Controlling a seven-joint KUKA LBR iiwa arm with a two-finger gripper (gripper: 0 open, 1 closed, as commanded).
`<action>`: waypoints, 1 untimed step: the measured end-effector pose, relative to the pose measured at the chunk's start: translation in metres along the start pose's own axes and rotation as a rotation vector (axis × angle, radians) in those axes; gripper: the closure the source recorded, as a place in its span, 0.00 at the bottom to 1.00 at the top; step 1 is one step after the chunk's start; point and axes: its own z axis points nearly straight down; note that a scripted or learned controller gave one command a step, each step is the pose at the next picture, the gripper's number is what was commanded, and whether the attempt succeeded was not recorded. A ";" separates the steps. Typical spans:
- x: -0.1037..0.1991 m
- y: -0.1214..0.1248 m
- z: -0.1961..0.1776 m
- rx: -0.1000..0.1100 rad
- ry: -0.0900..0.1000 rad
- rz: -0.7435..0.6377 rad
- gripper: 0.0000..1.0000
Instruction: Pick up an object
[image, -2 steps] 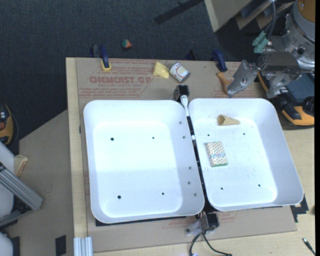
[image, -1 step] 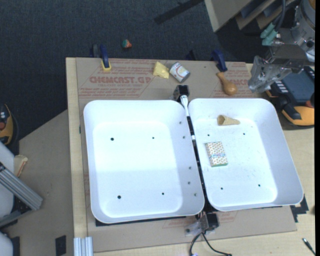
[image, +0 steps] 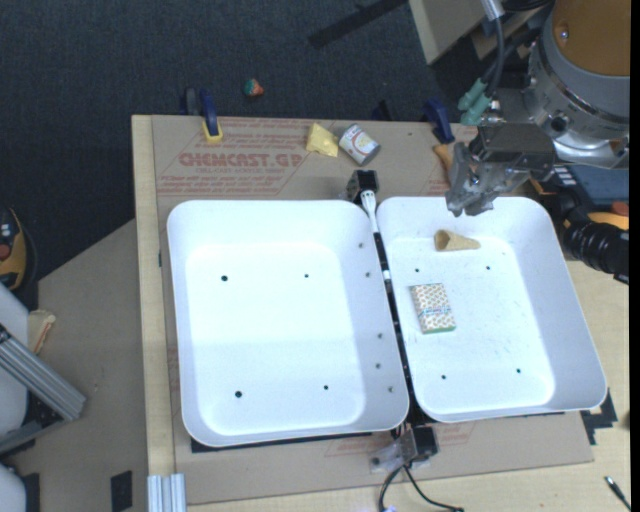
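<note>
Nothing picked up yet: gripper poised over the far edge of the right bin.

The gripper (image: 468, 203) hangs above the far rim of the right bin (image: 560, 300), near a tan wedge (image: 455, 241) on the bin floor; whether it is apart or together I cannot tell, and nothing shows in its grasp. A small patterned box (image: 432, 307) lies nearer, mid-bin. Lowering, grasping and lifting all appear left to do. The left bin (image: 190, 300) sits alongside.
</note>
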 end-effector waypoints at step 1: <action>0.061 0.002 -0.028 -0.007 0.001 0.000 1.00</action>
